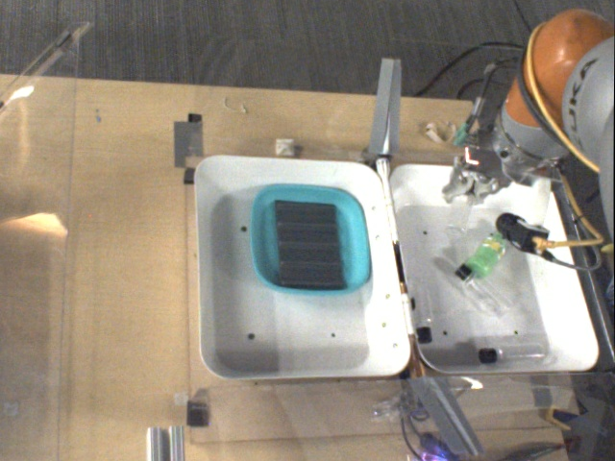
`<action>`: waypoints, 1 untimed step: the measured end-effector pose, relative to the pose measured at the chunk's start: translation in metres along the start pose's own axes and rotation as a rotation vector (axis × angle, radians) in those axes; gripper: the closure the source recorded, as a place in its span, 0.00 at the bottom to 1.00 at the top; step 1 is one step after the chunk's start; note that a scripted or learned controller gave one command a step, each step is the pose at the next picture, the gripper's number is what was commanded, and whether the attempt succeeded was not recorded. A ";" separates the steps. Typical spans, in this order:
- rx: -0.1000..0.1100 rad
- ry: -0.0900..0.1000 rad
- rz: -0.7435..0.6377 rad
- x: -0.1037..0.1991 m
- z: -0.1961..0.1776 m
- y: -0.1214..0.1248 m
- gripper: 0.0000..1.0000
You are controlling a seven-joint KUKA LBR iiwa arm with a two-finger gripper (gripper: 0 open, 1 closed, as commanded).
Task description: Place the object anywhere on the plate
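green bottle lies flat in right bin, long axis diagonal, dark cap end pointing lower-left; gripper hangs over bin's upper part, apart from bottle, arm reaching in from upper right, can't tell finger state; teal plate in left bin

Grey arm, orange band, cables

You see a bench of pale wood with a smooth, faintly shiny top. Both bins, the left bin and the right bin, look like smooth white plastic. The plate in the left bin is glossy turquoise plastic, and a matt black ribbed block lies on it. In the right bin, the small bottle looks like clear green plastic. The floor at the far side is rough grey carpet.
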State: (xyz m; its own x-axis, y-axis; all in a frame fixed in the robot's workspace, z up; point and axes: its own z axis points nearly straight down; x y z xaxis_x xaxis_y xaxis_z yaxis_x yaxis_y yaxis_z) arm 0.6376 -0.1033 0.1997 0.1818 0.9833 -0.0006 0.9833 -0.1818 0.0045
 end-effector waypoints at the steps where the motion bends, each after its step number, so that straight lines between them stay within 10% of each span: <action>1: 0.001 0.002 -0.187 0.045 0.015 -0.054 1.00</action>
State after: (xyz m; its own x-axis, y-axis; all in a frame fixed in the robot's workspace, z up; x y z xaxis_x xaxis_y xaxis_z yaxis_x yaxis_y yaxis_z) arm 0.5922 -0.0496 0.1846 -0.0037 1.0000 0.0004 1.0000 0.0037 0.0038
